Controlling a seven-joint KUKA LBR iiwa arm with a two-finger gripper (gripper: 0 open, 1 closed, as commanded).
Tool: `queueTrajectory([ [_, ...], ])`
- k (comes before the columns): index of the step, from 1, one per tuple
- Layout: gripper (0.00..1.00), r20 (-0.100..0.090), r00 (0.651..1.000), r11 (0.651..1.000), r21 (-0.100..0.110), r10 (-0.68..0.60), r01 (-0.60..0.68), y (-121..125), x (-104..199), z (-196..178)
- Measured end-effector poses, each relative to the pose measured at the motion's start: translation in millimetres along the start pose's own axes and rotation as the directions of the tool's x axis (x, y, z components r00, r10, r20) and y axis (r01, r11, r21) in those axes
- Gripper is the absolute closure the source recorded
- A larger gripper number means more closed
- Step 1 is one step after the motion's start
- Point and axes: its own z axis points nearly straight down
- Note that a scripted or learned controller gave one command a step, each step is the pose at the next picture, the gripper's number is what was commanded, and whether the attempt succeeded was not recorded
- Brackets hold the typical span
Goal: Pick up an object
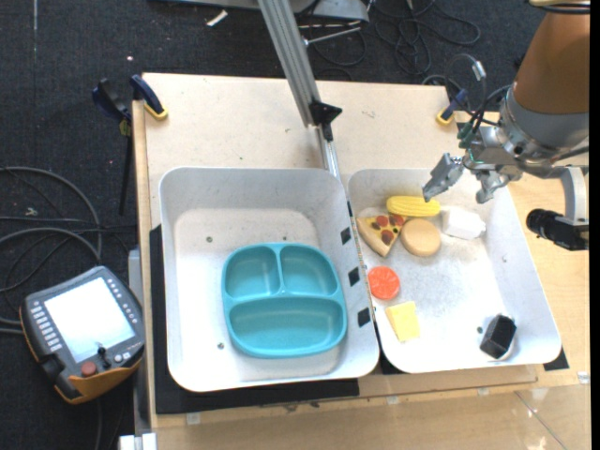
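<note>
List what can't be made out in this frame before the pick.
- Arm: cut off by the top and right edges of the camera view.
- White block: white on the white right bin, so its outline is hard to trace.
- Black object: too small and dark to identify.
- Pizza slice: toppings too small to name.

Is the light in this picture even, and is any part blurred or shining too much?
Camera view: light is even and soft, with faint shadows under the blue tray; the right bin looks bright, not blown out; the gripper is slightly blurred; food items stay sharp.
</note>
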Motion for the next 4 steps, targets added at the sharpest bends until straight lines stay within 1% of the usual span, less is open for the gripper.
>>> queueTrajectory([
  [1,0.00,0.000,1.000,1.000,0.000,0.000,0.000,0,0,0],
  [2,0.00,-0.001,1.000,1.000,0.006,0.002,-0.002,-5,6,62],
  [3,0.00,-0.001,1.000,1.000,0.007,0.003,-0.003,-6,3,125],
  [4,0.00,-0.001,1.000,1.000,0.007,0.003,-0.003,-16,4,184],
])
